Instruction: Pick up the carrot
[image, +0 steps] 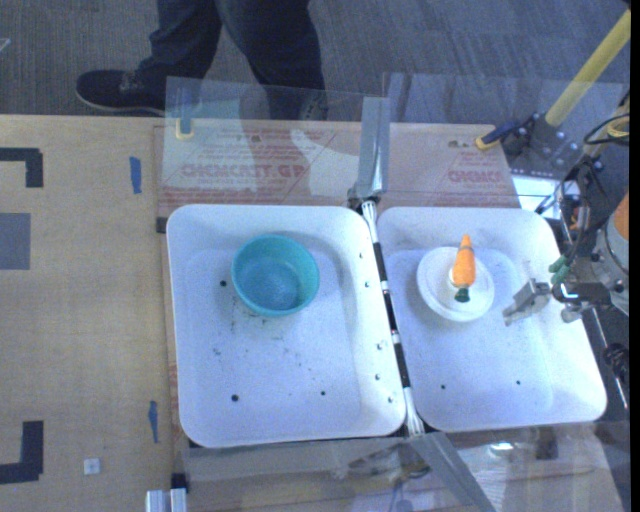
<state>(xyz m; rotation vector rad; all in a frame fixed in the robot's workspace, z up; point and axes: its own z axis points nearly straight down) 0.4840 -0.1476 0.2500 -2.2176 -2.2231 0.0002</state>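
An orange carrot (463, 265) with a green top lies on a small white plate (440, 298) in the back of the right bin (520, 400). My gripper (520, 303) hangs over the right side of that bin, a short way right of the plate and apart from the carrot. Its grey fingers (527, 294) point left and stand open with nothing between them.
A teal bowl (275, 274) stands in the back of the left bin (280, 390). A ridge with bolts divides the two bins. A clear panel and cardboard stand behind them. A person's legs are at the top edge, and a yellow-handled tool lies at the top right.
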